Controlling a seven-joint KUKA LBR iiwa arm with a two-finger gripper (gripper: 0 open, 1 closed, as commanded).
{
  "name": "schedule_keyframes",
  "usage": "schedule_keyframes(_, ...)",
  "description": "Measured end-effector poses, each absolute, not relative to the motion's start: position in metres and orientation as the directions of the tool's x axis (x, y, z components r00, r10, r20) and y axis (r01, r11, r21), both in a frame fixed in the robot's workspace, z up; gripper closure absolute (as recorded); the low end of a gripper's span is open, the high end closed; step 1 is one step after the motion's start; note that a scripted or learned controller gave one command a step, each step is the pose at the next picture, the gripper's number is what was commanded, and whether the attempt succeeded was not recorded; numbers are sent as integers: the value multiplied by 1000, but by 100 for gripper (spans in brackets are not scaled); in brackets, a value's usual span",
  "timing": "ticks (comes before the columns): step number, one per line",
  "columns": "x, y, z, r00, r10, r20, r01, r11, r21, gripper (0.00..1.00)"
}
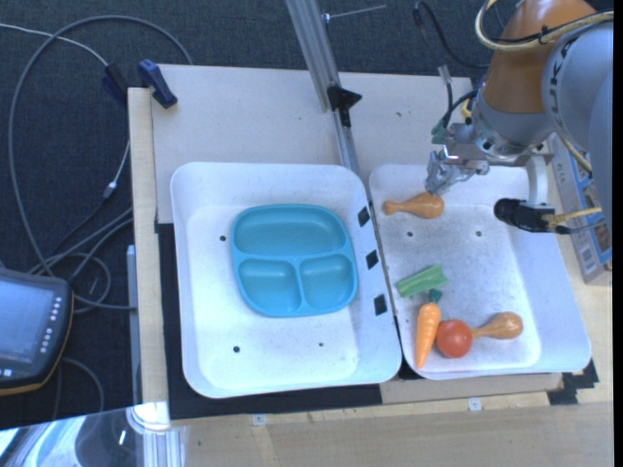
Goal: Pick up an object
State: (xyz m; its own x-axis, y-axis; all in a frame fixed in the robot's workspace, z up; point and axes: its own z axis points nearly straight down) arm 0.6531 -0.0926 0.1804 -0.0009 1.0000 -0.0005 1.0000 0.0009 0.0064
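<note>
At the left of the frame a blue tray (292, 259) sits in the left bin (195, 193). In the right bin (545, 290), a drumstick (415, 205) lies at the upper left corner, with a green piece (421, 280), carrot (426, 331), tomato (454, 338) and second drumstick (499, 326) lower down. The gripper (443, 177) sits right over the first drumstick's thick end; whether it's clenched or released, I can't tell. Nothing looks lifted yet. No writing is readable.

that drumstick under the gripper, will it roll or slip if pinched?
The drumstick looks like smooth moulded plastic, so probably stiff, light and somewhat slippery. Its rounded bulb tapering to a thin handle suggests it may pivot or roll aside on the right bin if the gripper pinches off-centre.
</note>
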Motion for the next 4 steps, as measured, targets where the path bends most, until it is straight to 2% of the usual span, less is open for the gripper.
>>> schedule_keyframes(1,645,-90,235,-1,1000,-1,1000,1,8,100)
schedule_keyframes(2,646,-90,282,-1,1000,-1,1000,1,8,100)
schedule_keyframes(4,642,21,272,-6,1000,3,1000,6,-2,100)
